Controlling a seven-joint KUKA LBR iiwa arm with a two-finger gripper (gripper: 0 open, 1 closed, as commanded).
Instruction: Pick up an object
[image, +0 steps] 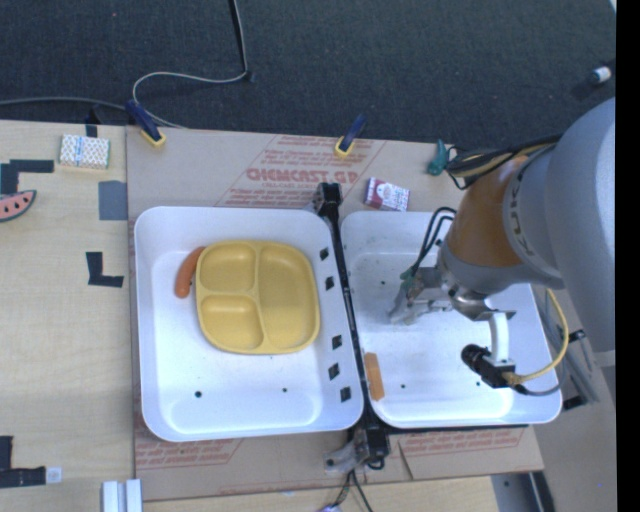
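Your pincer (405, 305) low over right bin (440, 400) floor; fingers' state hidden, cannot tell. Orange stick (373, 375) at that bin's left wall. Left bin (240, 410): yellow plate (258, 297), sausage (185, 272) touching it.

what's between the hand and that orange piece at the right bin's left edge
Nothing visible. The hand is low over the right bin, and the small orange piece lies nearer the camera against the bin's left wall. Between them lies bare bin floor. The divider between the bins sits just beyond the piece, not in the path.
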